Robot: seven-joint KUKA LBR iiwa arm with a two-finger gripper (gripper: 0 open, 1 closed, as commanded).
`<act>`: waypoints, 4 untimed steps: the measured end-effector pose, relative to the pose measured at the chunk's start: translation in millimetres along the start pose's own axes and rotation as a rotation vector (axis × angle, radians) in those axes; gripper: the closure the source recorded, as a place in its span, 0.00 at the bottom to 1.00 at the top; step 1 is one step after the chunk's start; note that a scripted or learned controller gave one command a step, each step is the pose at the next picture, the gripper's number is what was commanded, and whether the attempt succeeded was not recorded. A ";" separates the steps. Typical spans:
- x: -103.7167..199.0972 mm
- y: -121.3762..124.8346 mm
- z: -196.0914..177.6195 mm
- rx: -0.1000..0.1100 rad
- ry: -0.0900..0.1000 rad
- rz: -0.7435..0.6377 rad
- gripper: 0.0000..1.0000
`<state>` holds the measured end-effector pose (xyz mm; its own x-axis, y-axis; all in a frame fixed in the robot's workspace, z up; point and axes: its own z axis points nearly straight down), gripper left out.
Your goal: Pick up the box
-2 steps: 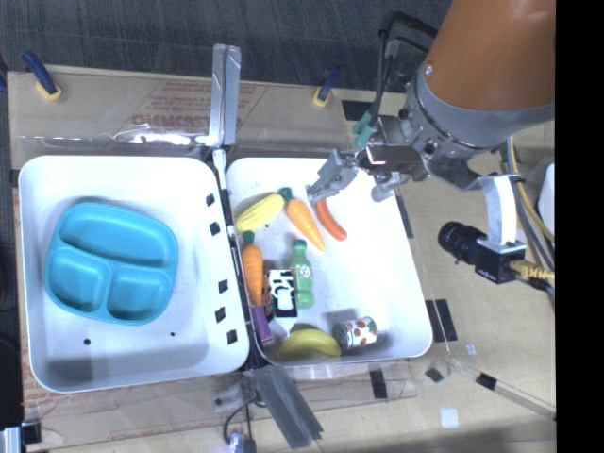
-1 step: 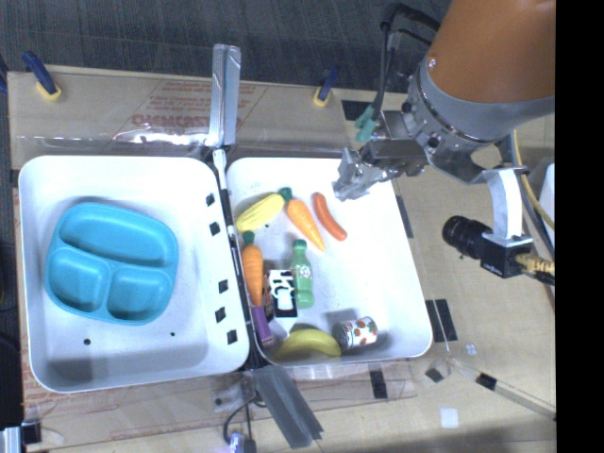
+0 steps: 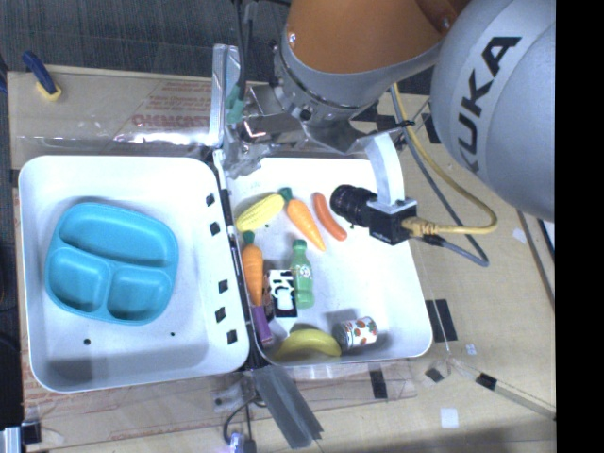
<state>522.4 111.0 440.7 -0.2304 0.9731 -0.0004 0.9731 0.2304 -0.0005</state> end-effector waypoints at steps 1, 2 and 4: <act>20.3 95.7 -0.1 0.000 0.000 -0.169 1.00; 41.8 147.5 -0.3 -0.001 0.000 -0.262 1.00; 52.4 145.5 -0.6 -0.001 -0.002 -0.469 1.00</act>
<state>651.9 195.6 441.2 -0.6453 0.7640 -0.0019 0.7640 0.6453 -0.0003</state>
